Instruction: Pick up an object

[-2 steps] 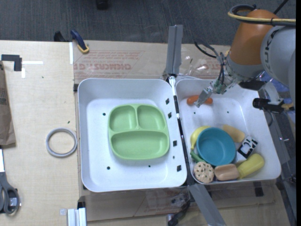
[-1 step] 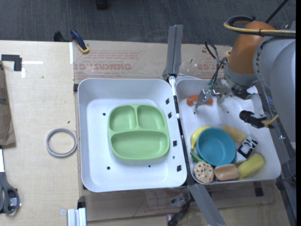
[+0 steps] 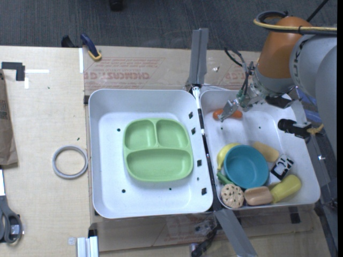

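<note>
Overhead, two shallow white plastic bins sit side by side: the left bin (image 3: 102,143) carries a smooth green divided plate (image 3: 158,149), the right bin (image 3: 257,123) a glossy blue bowl (image 3: 246,167), a yellow cylinder (image 3: 285,188) and a speckled cookie (image 3: 232,195). Nothing is lifted yet; the gripper (image 3: 231,111) hangs low beside a small orange object (image 3: 218,113), how wide it stands I cannot tell

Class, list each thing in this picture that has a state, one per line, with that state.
green divided plate: right way up in the left bin
blue bowl: upright, in the right bin
cookie: flat, beside the bowl
gripper: low over an orange object
</note>
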Controlling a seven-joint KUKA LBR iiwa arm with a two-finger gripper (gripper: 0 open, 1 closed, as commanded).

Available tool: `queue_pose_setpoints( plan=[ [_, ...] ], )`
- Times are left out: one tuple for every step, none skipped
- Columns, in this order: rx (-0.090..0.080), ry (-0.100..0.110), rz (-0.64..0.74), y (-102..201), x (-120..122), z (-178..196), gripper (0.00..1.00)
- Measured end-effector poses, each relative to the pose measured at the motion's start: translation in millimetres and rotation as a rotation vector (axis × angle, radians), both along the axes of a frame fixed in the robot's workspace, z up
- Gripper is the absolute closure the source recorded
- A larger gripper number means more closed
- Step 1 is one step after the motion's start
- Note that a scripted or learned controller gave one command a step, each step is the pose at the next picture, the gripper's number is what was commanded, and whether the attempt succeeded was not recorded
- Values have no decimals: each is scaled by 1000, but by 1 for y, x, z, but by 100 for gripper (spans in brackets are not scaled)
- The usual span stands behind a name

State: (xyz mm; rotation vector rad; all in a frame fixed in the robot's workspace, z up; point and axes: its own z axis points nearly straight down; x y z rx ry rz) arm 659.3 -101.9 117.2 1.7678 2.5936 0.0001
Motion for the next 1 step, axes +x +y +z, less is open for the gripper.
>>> queue_pose_setpoints(
  plan=[
    [-1, 0, 136, -5, 0, 46, 0]
  ],
)
